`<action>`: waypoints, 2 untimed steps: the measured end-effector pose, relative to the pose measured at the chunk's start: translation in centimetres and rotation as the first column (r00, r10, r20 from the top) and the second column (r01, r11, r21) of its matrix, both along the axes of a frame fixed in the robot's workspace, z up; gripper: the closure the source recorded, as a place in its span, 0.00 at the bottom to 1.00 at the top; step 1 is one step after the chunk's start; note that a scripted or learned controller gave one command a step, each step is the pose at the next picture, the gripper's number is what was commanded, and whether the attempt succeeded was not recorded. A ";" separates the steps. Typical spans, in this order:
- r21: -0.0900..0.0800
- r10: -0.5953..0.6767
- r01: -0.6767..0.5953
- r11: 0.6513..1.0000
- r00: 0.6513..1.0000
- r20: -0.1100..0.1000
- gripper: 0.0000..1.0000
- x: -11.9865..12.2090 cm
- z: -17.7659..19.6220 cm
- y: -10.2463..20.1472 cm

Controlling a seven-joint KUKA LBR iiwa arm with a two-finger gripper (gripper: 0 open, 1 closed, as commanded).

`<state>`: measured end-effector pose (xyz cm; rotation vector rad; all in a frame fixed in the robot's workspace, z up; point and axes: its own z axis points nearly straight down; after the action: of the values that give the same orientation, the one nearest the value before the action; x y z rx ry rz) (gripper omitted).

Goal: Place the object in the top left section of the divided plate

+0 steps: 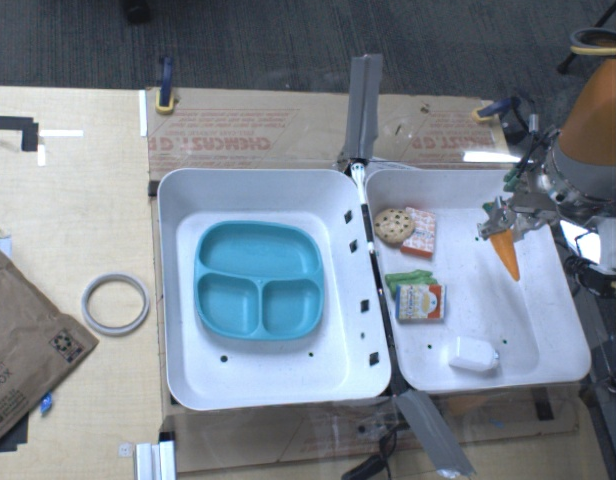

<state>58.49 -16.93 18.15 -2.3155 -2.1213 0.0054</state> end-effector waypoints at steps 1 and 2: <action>0.000 -0.177 0.177 0.984 0.984 -0.002 1.00 0.4 -0.2 7.4; 0.000 -0.199 0.199 0.980 0.980 0.000 1.00 -1.5 2.8 17.1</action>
<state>56.96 0.19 20.92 -2.5160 -1.8783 0.0057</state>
